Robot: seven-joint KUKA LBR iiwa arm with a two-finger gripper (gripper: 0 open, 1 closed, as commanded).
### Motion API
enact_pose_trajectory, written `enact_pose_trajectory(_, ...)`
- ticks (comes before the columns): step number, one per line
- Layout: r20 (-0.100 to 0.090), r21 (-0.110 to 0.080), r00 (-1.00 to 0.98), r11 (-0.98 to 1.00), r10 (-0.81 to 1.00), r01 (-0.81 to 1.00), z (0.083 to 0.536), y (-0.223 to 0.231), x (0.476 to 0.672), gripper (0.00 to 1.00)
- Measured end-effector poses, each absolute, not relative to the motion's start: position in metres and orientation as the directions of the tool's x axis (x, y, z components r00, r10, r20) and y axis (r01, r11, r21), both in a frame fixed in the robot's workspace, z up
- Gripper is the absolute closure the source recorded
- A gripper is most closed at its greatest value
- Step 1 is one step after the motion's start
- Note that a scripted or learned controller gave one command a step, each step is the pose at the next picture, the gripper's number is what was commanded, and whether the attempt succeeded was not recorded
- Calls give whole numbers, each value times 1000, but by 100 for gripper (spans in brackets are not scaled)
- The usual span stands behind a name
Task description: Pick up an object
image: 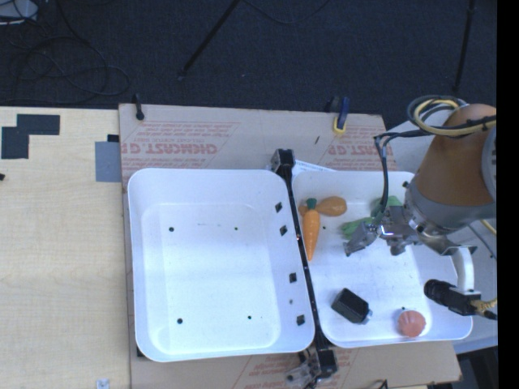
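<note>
My gripper (376,244) hangs over the middle of the right bin (381,335), open, with bare bin floor between its fingers. A green object (355,227) lies just beside and partly under it, with part of it hidden by the wrist. Left of that, an orange carrot (310,230) lies along the divider, and a yellow-orange piece (332,207) sits near the carrot's top. A black block (351,305) rests near the bin's front, with a pink-red ball (411,323) at the front right corner.
The left bin (142,217) stands alongside, joined by a black divider (293,233). Cardboard lies under both bins. The arm's body and cables (454,168) hang over the right bin's right side, and a black part (448,295) sticks out near the ball.
</note>
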State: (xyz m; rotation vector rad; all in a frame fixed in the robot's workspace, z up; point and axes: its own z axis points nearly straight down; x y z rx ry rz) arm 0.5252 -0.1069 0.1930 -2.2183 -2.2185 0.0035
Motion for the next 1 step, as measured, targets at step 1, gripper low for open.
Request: enact_pose_trajectory(1,-2,13,-4,5,1000,1000,307,-90,591,0)
